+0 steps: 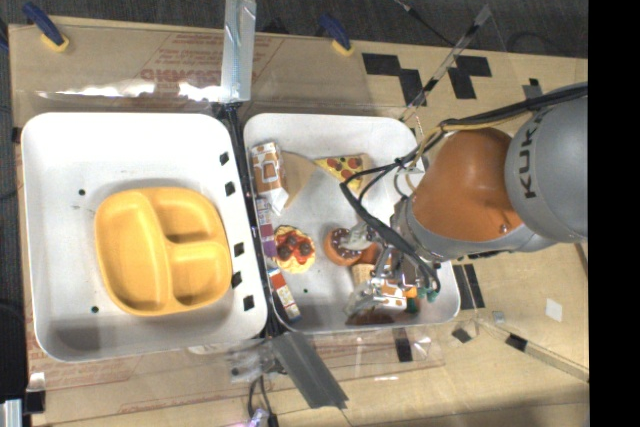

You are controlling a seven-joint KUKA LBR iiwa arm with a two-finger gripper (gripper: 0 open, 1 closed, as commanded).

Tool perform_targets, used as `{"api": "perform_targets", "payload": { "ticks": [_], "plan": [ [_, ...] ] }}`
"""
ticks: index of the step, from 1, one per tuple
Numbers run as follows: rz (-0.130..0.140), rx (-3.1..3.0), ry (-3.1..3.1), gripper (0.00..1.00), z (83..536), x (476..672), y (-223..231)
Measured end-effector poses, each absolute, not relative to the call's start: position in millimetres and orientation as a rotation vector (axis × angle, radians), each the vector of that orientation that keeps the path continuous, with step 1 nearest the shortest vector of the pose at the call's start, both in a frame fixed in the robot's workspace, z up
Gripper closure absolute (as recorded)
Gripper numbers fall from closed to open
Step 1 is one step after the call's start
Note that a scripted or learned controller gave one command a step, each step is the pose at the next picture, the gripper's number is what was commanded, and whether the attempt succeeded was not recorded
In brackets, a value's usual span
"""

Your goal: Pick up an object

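the arm [480,190] is bent down over the right bin's [300,127] near right corner; the gripper's [385,293] grip cannot be told. a pizza slice [345,165] and tart [293,248] lie nearby.

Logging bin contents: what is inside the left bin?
The left bin holds one yellow divided tray, its compartments bare. Whatever bin floor lies beneath the tray is covered.
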State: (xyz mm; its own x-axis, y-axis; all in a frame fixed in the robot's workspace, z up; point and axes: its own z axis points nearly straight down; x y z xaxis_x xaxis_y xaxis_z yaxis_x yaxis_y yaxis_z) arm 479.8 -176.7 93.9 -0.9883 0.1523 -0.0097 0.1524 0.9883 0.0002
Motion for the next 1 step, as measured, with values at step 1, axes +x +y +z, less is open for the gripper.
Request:
{"api": "perform_targets", "payload": {
  "ticks": [1],
  "plan": [
    [0.005,0.278,3.127,0.00,92.3,517.8,-99.9]
  ]
}}
